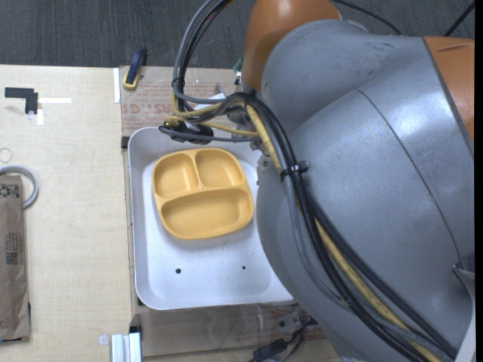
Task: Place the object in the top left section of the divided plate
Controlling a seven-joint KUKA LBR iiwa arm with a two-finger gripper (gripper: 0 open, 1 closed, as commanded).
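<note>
A yellow divided plate (202, 192) sits in a shallow white bin (204, 281), toward the bin's upper half. The plate has two small sections along its top edge and one long section below. All three sections look bare. A large grey robot arm (377, 187) with an orange band reaches in from the right and covers much of the scene, including the bin's right side. Black and yellow cables (219, 115) run along the arm, just above the plate. The gripper's state cannot be told. A brown paper bag (13, 255) lies on the wooden bench (68, 202) at far left.
</note>
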